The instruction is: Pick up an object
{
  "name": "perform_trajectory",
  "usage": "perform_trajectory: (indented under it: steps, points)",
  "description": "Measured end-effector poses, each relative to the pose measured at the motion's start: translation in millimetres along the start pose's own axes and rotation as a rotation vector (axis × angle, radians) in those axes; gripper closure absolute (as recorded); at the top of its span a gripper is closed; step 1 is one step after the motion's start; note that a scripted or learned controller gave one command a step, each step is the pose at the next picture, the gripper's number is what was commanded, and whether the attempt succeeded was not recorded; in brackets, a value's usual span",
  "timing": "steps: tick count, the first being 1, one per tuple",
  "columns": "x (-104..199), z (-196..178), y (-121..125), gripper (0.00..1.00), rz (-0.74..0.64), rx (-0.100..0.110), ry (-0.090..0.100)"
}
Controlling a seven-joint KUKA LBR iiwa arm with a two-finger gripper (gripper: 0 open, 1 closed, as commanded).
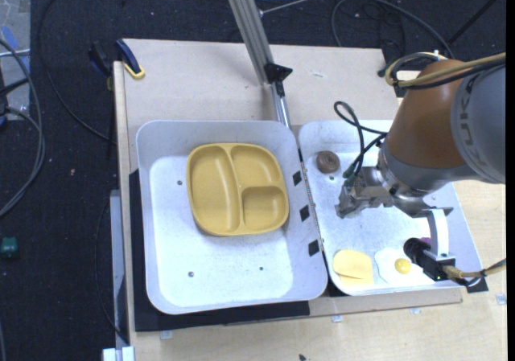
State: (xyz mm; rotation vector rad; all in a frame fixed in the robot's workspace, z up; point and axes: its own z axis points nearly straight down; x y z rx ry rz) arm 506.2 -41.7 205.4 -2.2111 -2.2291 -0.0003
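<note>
My gripper (351, 200) hangs low over the middle of the right bin (364, 227), at the end of the grey arm with the orange band that reaches in from the right. A small brown round piece (327, 162) lies just up and left of it, apart from it. A pale yellow flat piece (354, 264) and a white fried-egg toy with a yellow yolk (396, 266) lie at the bin's near edge, below the gripper. I see nothing held in the gripper.
The left bin (165, 247) holds a yellow divided plate (238, 189) in its upper half. A grey metal pole (251, 22) slants up from between the bins. Black cables trail on the floor around the bench.
</note>
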Motion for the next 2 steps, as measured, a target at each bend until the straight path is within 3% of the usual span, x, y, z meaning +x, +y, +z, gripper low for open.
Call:
perform_trajectory:
  steps: [2]
  points:
    - [107, -31, -7, 1.00, -0.001, -0.003, 0.000]
